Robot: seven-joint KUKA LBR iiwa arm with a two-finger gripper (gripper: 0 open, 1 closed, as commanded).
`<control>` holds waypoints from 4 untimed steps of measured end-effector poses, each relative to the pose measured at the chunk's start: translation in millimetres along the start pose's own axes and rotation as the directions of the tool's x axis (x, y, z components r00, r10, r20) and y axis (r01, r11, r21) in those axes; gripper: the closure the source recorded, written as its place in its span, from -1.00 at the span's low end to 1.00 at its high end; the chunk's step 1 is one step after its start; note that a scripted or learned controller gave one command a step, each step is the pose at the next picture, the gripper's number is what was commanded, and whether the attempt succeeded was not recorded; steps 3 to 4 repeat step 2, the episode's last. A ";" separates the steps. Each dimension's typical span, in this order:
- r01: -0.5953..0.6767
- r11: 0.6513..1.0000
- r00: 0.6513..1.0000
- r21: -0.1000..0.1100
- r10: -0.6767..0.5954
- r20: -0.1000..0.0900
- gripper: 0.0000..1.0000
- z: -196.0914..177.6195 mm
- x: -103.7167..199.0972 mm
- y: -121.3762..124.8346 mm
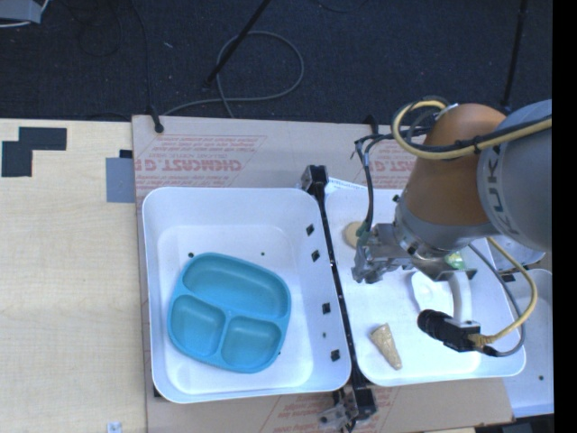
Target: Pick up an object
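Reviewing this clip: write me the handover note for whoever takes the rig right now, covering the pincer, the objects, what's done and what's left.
Pincer: low in the right bin, near its left wall; no object seen held.
Things: a tan cone lies on the right bin's floor toward the front, apart from the pincer. A small pale round thing sits just behind the pincer, partly hidden. A blue divided plate lies flat in the left bin.
Done: nothing lifted, as far as the view shows.
Left: grasp one object and lift it; the round thing is nearest.
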State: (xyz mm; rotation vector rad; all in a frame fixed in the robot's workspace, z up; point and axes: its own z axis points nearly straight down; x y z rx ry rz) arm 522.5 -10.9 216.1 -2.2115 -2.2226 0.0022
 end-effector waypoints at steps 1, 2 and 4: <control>-0.001 1.000 1.000 0.000 0.001 0.001 1.00 0.1 42.3 -5.9; 0.000 1.000 1.000 0.001 0.000 0.001 1.00 1.1 101.0 -19.4; 0.000 1.000 1.000 0.001 0.000 0.001 1.00 1.1 101.0 -19.4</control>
